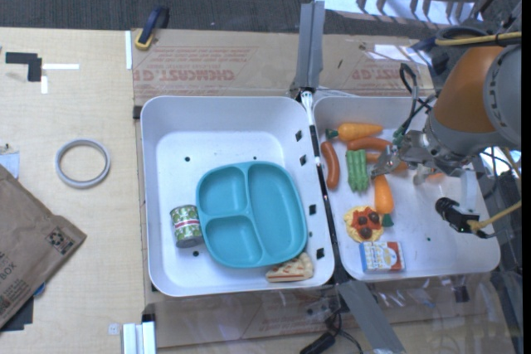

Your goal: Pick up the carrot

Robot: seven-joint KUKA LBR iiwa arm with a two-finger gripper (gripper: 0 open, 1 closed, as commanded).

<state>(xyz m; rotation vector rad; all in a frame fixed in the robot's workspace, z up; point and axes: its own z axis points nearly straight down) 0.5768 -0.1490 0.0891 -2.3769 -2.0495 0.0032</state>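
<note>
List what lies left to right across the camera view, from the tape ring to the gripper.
Tape ring → can → blue plate → sausage → cucumber → gripper.

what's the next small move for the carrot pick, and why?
Probably a short shift toward the front of the bin, then a descent. The gripper hangs over the right bin among the toy food, just behind the carrot, which lies flat, apart from the green vegetable on its left. Nothing shows between the fingers, so the grasp isn't made yet.
</note>
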